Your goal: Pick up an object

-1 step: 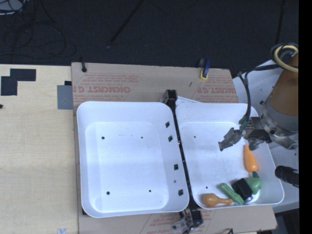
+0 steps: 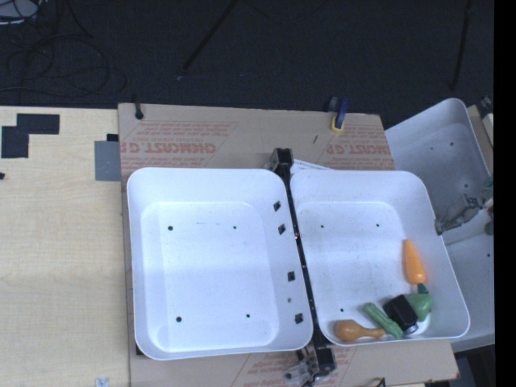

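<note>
Objects sit clustered in your right bin's (image 2: 355,192) near right corner: an orange carrot-shaped toy (image 2: 414,263) by the right wall, a black block (image 2: 401,311) against a green piece (image 2: 385,319), and a tan gourd-shaped toy (image 2: 355,330) along the front wall. Your left bin (image 2: 205,192) lies alongside, touching at the centre divider.

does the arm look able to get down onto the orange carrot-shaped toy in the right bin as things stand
Probably yes. The orange carrot-shaped toy lies uncovered near the right wall of the right bin, apart from the cluster of the black object and green toys below it. Nothing lies over it, though the nearby wall may crowd the approach.
</note>
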Controlling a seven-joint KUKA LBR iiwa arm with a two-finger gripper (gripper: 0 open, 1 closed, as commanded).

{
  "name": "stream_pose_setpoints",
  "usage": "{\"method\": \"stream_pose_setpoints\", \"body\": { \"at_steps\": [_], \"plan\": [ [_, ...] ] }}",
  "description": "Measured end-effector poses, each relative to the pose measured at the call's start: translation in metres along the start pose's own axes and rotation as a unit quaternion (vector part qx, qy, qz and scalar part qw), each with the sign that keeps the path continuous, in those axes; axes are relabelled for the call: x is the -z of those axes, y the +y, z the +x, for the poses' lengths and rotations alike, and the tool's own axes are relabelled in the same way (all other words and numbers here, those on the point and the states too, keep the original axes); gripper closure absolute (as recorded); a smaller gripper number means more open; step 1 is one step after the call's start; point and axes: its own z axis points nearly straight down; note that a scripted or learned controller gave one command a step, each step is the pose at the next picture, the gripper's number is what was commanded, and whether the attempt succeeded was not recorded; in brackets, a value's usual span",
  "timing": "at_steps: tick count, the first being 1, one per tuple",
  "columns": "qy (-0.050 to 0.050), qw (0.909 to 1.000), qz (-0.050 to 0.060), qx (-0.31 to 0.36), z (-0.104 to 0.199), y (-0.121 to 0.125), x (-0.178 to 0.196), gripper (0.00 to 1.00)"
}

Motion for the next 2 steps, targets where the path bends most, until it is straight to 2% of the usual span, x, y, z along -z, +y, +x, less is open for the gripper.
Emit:
{"method": "stream_pose_setpoints", "body": {
  "at_steps": [1,2],
  "plan": [
    [0.002,1.0000,0.003,0.003,-0.030,0.001,0.009,0.00],
    [0.003,1.0000,0.005,0.004,-0.028,0.001,-0.016,0.00]
  ]
}}
